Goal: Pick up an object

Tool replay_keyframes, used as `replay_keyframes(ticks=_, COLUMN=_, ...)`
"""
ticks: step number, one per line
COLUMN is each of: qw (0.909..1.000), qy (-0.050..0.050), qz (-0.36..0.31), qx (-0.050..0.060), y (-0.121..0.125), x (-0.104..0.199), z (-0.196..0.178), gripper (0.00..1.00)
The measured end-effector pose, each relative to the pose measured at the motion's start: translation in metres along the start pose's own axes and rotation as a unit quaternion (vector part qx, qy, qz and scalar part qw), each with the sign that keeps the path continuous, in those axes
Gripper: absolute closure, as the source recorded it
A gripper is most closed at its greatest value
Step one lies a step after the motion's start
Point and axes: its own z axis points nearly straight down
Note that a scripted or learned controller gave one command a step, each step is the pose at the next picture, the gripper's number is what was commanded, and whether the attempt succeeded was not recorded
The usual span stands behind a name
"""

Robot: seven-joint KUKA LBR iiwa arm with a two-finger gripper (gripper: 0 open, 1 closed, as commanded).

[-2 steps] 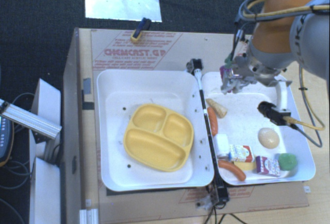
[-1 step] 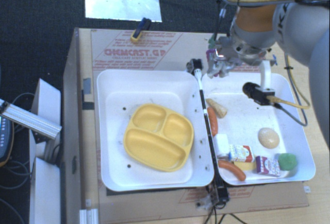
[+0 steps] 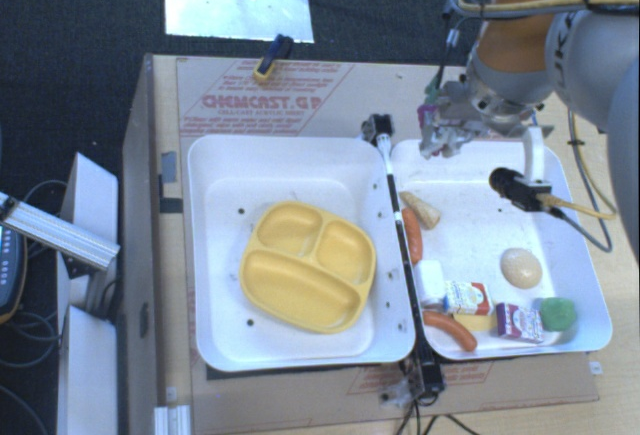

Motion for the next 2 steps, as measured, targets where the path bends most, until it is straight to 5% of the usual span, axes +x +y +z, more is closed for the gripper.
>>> replay_keyframes(ticks=1, qw=1.0, qy=0.0, qz=0.0, qx=-0.001, y=-0.004, x=-0.058, z=-0.046, gripper=1.0)
replay_keyframes(ticks=2, qw=1.0, qy=0.0, qz=0.001, qx=0.0, y=-0.022, x=-0.093, z=-0.005, gripper=1.0)
